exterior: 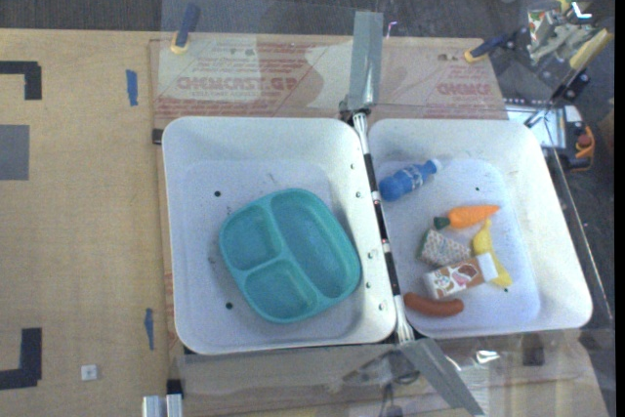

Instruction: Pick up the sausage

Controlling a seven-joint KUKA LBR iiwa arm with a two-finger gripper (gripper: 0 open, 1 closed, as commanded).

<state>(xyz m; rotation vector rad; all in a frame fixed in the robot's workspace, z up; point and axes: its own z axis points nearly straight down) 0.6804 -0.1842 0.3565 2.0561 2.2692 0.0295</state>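
Item: sausage [434, 305], near left corner of right bin [562, 298], just near of small carton [455, 278]. Long axis left-right, along the near wall. Gripper's place and state: cannot tell, so no bearing from it

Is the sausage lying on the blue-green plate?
No, the sausage lies in the right bin, and the teal plate sits in the left bin.

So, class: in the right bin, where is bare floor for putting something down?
Bare patches: the far right corner beyond the carrot, and the right side beside the banana. Crowded: from the blue bottle down to the sausage, by the divider.
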